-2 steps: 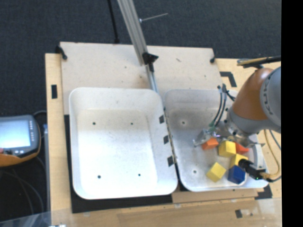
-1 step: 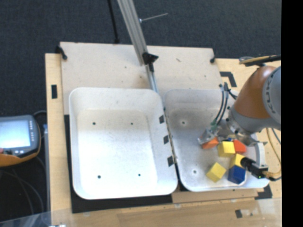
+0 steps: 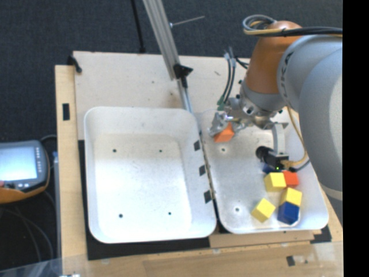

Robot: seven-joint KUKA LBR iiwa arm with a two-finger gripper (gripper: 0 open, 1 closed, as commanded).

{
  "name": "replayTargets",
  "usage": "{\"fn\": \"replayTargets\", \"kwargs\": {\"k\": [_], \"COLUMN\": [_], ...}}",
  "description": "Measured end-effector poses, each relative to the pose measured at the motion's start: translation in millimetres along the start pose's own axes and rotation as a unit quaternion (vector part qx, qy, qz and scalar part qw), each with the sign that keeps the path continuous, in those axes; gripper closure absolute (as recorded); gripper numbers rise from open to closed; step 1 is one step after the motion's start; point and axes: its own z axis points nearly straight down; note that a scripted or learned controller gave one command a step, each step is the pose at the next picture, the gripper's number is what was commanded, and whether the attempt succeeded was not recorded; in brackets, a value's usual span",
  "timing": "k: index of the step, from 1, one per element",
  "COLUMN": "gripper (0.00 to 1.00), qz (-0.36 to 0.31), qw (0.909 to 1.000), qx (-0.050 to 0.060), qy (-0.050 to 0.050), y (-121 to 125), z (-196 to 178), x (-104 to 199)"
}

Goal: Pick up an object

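1. The grey arm comes in from the right side, and its orange band stands above the wrist, over the far part of the right bin [image 3: 230, 215].
2. The gripper [image 3: 222, 127] points down and to the left, near the far left corner of the right bin. Its fingers are closed on a small orange block [image 3: 225, 134], which shows between the fingertips.
3. The orange block is at the gripper, above the white floor of the right bin and close to the wall that the two bins share.
4. In the near right corner of the right bin lies a group of blocks: a yellow block [image 3: 275, 181] touching a red-orange block [image 3: 291, 179], a second yellow block [image 3: 293, 197] just in front of them, a blue block [image 3: 288, 213] near the rim, and a third yellow block [image 3: 263, 209] a little to the left.
5. A small dark blue piece [image 3: 266, 168] lies just behind this group, partly hidden by a black part of the arm.
6. The left bin [image 3: 144, 172] stands beside the right one, their walls touching.
7. An aluminium rail [image 3: 164, 36] rises at a slant from behind the bins, and a small screen device [image 3: 22, 166] sits at the left, off the bench.
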Motion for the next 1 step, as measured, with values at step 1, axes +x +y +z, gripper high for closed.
{"fn": "replayTargets", "kwargs": {"k": [1], "gripper": [1.00], "qz": [0.002], "qw": [1.0000], "qx": [0.006], "qy": [-0.001], "y": [-12.3], "z": [4.2], "x": [63.8]}}
